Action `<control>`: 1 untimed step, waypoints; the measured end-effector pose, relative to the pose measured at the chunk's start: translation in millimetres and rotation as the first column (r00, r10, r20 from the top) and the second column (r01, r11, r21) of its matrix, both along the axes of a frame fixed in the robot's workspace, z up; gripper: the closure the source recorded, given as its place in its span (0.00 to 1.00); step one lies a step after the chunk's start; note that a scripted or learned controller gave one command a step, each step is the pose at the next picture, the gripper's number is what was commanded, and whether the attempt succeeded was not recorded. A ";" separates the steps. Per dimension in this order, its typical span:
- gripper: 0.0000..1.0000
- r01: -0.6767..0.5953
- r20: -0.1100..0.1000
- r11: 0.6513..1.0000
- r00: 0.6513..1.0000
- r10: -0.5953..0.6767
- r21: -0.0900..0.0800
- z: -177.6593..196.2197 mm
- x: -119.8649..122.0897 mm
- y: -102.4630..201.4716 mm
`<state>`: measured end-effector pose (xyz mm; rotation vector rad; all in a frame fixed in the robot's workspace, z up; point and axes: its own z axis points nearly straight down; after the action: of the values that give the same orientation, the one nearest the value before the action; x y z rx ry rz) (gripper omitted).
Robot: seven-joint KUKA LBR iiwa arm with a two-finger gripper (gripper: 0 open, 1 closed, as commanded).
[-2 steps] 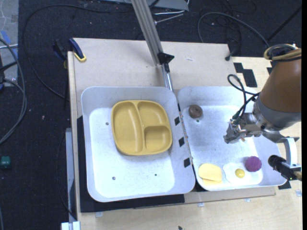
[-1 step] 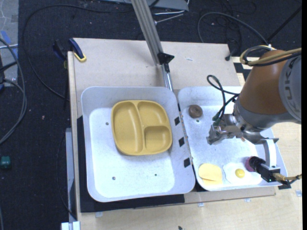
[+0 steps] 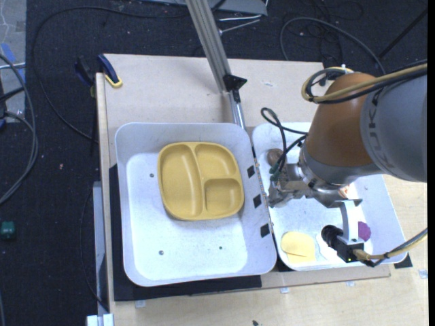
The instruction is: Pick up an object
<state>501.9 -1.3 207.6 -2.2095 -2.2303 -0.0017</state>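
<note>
– While the arm (image 3: 346, 128) hangs low over the right bin (image 3: 391, 212), is anything lifted?

– Nothing that I can see. The gripper (image 3: 279, 189) sits at that bin's left side, close by the rim that meets the left bin (image 3: 190, 257). No thing is visible in it. Whether it is spread or closed I cannot tell, because the wrist hides it.

– Candidates?

– Right bin: a pale yellow disc (image 3: 299, 245) lies flat by the near rim, near the gripper but apart from it. A purple piece (image 3: 363, 231) is further right, partly hidden. A brown lump (image 3: 274, 157) is toward the far left corner, just beyond the gripper. Left bin: a divided yellow plate (image 3: 201, 180) lies flat, well apart from the arm. The pale surface (image 3: 170, 87) beyond the bins carries nothing to pick.

– Which one is the target?

– Judgement only: the lump or the disc, as they are the nearest. I cannot tell which.

– Progress?

– Early. The reach into the bin looks done, but a grasp and a lift are not yet shown. Every candidate rests on a bin floor.

– What is left?

– Close on one thing, raise it clear of the rim and keep hold of it. My guess at the risk: working this near the bin wall leaves little room, and a small flat thing like the disc may slip.
</note>
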 end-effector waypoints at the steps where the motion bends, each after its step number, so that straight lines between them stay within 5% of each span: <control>1: 1.00 0.001 0.001 1.000 1.000 -0.001 -0.001 9.1 -10.6 43.7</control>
<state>491.3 42.3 216.7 -2.2110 -2.2307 -0.0019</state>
